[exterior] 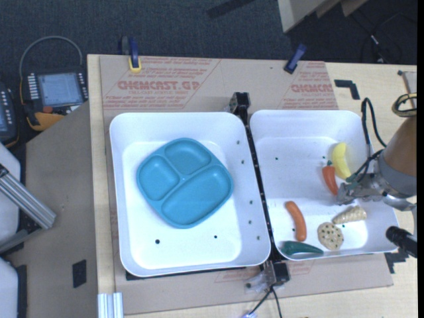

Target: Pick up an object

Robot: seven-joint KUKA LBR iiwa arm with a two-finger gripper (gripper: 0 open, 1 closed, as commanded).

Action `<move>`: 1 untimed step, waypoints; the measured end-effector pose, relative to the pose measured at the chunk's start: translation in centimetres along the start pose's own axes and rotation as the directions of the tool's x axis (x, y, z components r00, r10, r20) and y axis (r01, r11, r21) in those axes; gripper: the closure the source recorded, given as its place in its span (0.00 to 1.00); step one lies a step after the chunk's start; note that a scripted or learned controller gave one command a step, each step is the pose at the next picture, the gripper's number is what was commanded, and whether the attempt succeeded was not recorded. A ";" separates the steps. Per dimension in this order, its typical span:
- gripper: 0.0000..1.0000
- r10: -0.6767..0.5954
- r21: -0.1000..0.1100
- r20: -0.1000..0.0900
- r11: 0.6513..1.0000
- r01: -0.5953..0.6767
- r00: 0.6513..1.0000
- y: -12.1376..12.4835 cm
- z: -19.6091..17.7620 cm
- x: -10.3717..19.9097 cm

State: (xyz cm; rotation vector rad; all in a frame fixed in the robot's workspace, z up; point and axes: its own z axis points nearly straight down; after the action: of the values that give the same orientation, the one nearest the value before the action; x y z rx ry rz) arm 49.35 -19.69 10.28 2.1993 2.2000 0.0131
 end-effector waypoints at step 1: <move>1.00 0.000 0.026 -0.014 1.000 0.000 1.000 -0.1 -4.2 -0.5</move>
State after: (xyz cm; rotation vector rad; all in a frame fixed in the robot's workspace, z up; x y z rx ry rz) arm 49.17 -20.12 14.50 2.2191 2.2199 0.0001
